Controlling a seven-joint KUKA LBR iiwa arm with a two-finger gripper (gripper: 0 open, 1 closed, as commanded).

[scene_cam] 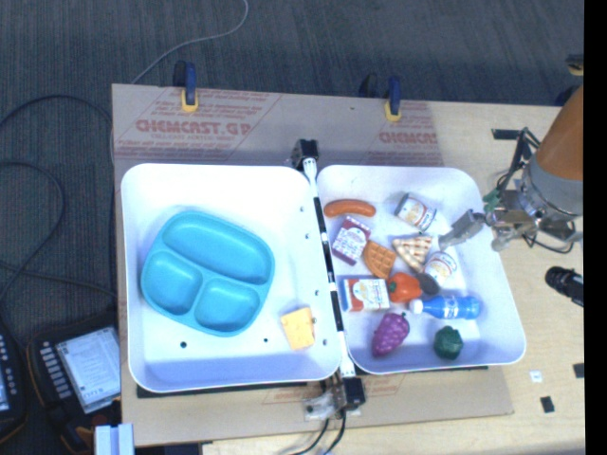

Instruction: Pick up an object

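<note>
Top view: my jaws (pixel 453 233) hang over the right bin (pixel 493 282), opening can't tell, nothing visibly held; nearest pick is the small can (pixel 414 211) just left — light, stiff, slick sides, so I'd pinch across its round body.

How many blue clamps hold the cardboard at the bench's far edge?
2. One blue clamp sits above the left bin; the other clamp sits above the right bin. Others may be hidden.
</note>
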